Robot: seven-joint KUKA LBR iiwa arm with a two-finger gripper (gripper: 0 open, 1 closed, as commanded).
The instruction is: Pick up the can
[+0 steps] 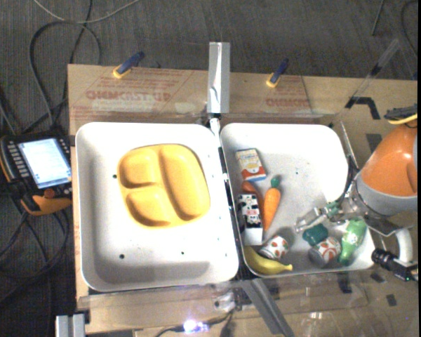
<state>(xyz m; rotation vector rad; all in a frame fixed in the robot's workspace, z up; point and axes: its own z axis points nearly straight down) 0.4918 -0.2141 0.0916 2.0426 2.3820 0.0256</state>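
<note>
Your can (325, 251) lies tipped in the right bin's (295, 135) near corner, touching a green bottle (351, 239) — rigid, light, slick and rollable, so pinch across its middle — the gripper (316, 220) hovers spread beside it.

I see my robot arm (393, 177) at about three o'clock. It has a big round orange part, smooth and shiny like a ball. Under the orange there is a grey ring. Below that comes a silver metal part with thin shiny bars, and that is the gripper (323, 220). Near five o'clock a white curved piece and a small black round piece with a green spot stick out.
</note>
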